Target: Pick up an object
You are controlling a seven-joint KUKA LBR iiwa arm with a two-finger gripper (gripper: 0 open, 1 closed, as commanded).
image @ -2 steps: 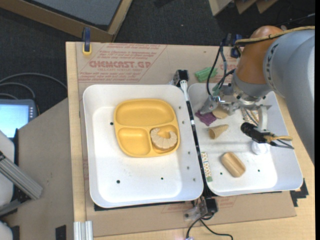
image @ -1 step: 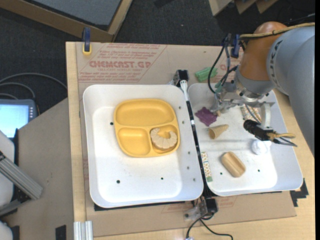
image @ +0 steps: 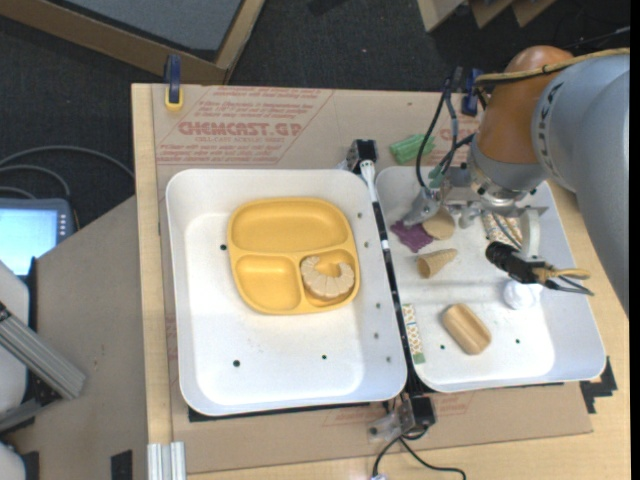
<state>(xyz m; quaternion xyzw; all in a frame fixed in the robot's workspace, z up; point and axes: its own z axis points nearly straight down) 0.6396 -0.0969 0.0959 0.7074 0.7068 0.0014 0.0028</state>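
My gripper [image: 437, 211] hangs low over the back left part of the right bin [image: 560, 363]. Directly under it lie a small tan piece [image: 440, 229] and a purple thing [image: 408, 235]; whether it touches either is unclear. A tan cone [image: 436, 262] lies just in front of them. A light brown bread-like loaf [image: 466, 328] rests nearer the front. A small white thing [image: 518, 294] sits toward the right.
The left bin [image: 200, 318] bears a yellow divided plate [image: 280, 230] with a round beige item [image: 328, 277] in its lower right compartment. A green thing [image: 408, 149] lies at the right bin's back rim. A striped brown item [image: 507, 230] lies under the wrist.
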